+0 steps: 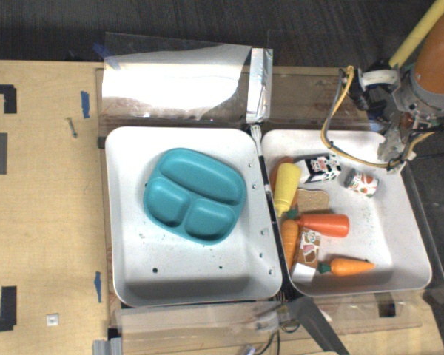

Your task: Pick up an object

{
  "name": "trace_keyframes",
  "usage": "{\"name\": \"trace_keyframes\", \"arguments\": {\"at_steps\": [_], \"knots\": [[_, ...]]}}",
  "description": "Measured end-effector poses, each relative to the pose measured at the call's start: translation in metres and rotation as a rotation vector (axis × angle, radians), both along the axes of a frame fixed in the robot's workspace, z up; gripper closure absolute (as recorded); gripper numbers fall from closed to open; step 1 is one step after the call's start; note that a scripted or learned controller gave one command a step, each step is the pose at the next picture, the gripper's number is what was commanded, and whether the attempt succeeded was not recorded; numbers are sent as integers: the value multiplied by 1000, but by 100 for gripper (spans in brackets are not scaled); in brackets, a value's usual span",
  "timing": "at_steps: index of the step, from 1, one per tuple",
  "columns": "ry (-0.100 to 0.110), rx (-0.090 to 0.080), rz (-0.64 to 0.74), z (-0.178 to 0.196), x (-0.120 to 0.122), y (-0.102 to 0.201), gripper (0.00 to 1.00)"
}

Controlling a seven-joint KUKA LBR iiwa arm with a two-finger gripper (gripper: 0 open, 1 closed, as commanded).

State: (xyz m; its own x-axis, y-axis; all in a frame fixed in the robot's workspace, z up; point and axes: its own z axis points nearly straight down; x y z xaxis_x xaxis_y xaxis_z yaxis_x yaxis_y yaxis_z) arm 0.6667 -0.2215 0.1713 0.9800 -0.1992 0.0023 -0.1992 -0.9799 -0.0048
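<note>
The gripper (394,148) hangs over the back right corner of the right bin (411,220), and I cannot tell its state, probably because the toy foods, such as the orange carrot (348,267), lie crowded along the bin's left side.

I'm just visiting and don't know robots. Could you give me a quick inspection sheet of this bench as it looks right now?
Surface: wooden bench bearing two white bins.
Job's things: right bin holds a yellow bottle, carrots, a small cow-patterned toy and other toy food.
Clutter: left bin holds a teal divided plate.
Grippers: gripper over the right bin's far corner, holding nothing visible.
Cables: yellow cable looping by the wrist.
Surroundings: dark floor, clear plastic sheet behind the bins.
</note>
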Motion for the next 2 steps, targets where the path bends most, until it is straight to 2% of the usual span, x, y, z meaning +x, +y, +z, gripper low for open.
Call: {"name": "trace_keyframes", "arguments": {"at_steps": [1, 2], "knots": [[-4, 0, 1, 48, 2, 1, 100], [6, 2, 4, 45, 1, 69, 100]]}}
